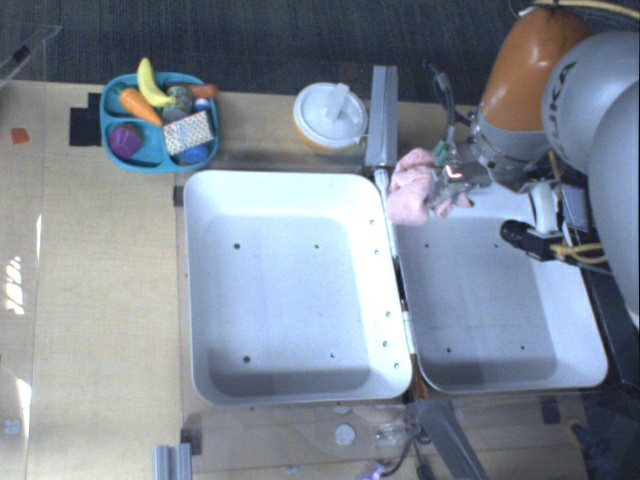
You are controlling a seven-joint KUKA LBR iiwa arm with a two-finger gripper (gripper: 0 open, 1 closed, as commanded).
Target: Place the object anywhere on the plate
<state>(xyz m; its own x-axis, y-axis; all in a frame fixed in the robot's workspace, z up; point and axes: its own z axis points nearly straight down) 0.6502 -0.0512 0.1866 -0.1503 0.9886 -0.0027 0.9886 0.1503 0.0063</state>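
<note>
1. A blue divided plate point(155, 158) of toy food, banana point(150, 82) and carrot point(139, 105) included, sits beyond the left bin point(290, 288), well apart from the arm point(590, 98); a white lidded tub point(331, 116) stands nearer.
2. "KUKA" lettering shows partly on the arm.
3. The gripper point(447, 180) is at the right bin's point(500, 298) far-left corner, touching a pink cloth point(410, 188); I cannot tell its grip.

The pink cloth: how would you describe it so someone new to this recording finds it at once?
Start at the right-hand white bin and go to its far left corner, by the divider between the bins. The pink cloth is bunched there, right at the arm's hand. It is the one soft, crumpled pink thing by the bins.
</note>
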